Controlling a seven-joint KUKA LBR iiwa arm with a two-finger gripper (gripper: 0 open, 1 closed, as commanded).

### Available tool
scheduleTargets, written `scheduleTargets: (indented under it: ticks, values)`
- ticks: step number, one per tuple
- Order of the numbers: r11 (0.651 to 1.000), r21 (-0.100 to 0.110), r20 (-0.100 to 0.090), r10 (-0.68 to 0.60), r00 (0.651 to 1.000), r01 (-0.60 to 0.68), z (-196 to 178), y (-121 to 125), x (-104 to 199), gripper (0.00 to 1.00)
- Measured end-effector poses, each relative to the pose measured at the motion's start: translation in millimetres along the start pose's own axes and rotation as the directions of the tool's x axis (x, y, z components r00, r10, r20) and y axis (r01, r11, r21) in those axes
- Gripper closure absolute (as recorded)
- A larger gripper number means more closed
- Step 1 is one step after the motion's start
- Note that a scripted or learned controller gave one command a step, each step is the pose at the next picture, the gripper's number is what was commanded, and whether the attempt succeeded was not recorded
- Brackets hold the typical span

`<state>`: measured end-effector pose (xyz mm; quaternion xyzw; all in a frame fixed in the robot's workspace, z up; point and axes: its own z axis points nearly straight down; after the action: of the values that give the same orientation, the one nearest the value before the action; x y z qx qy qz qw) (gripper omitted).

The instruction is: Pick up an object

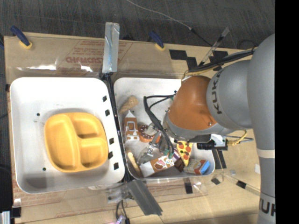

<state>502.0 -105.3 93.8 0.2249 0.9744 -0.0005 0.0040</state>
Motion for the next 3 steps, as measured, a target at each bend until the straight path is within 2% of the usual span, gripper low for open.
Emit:
scheduleTargets:
  ticks: [1, 2, 3]
  values:
    - [0.984, 0.001, -0.004, 0.179, 0.984, -0.179, -32.9, -0.5, -84.8, 0.00]
    - [0.981, 0.002, -0.008, 0.192, 0.981, -0.192, 1.8, -14.6, -24.5, 0.00]
    - [0.997, 0.003, 0.003, 0.076, 0.997, -0.076, 0.3, 6.9, -4.4, 0.00]
